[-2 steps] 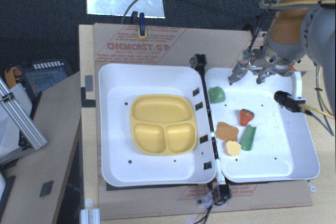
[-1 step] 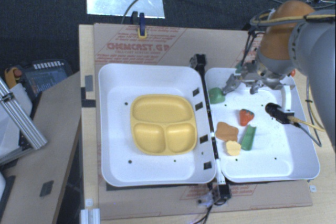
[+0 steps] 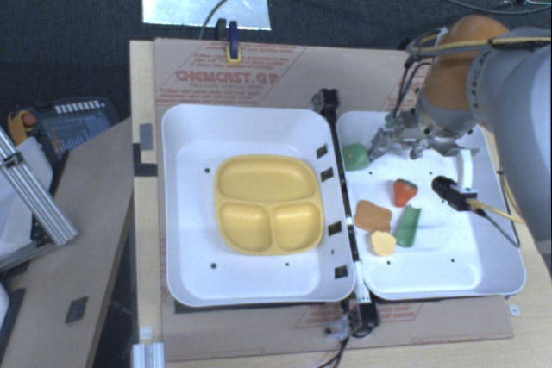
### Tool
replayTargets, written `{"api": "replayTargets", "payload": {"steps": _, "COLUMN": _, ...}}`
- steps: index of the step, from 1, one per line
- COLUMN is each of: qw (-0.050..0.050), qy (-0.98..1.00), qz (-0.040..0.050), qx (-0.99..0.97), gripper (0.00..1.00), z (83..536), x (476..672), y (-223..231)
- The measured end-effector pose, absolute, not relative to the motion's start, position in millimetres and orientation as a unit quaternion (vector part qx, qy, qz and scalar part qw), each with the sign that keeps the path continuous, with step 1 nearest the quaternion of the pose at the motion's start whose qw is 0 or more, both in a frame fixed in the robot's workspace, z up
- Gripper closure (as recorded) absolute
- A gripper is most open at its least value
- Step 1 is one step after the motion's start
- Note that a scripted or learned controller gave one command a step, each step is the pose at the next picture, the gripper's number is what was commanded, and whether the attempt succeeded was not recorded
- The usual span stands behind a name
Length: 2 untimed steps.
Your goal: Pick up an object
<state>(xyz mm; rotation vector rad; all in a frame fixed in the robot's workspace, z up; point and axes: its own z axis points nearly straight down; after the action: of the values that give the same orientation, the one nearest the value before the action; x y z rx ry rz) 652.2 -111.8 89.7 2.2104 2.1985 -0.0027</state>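
My gripper (image 3: 398, 144) hangs over the far part of the right bin (image 3: 448, 271), open with nothing between its fingers. A green block (image 3: 354, 156) lies just left of it, near the bin's left wall. In front of the gripper sits a red strawberry-like piece (image 3: 404, 191). Nearer the front lie an orange-brown piece (image 3: 373, 215), a long green piece (image 3: 407, 225) and a small yellow piece (image 3: 383, 243), close together.
The left bin (image 3: 185, 211) holds a yellow divided tray (image 3: 267, 202). A black divider (image 3: 338, 185) runs between the two bins. The grey arm (image 3: 509, 90) comes in from the right above the right bin's far corner.
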Motion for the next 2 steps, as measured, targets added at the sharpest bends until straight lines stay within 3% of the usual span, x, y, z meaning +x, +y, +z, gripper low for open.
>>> {"api": "replayTargets", "payload": {"steps": 1, "qw": 0.007, "qy": 0.706, "qz": 0.0016, "qx": 0.708, "gripper": 1.0, "z": 100.2, "x": 652.5, "y": -107.3}}
{"api": "replayTargets", "payload": {"steps": 2, "qw": 0.003, "qy": 0.709, "qz": 0.0024, "qx": 0.705, "gripper": 1.0, "z": 147.2, "x": 657.5, "y": -100.7}}
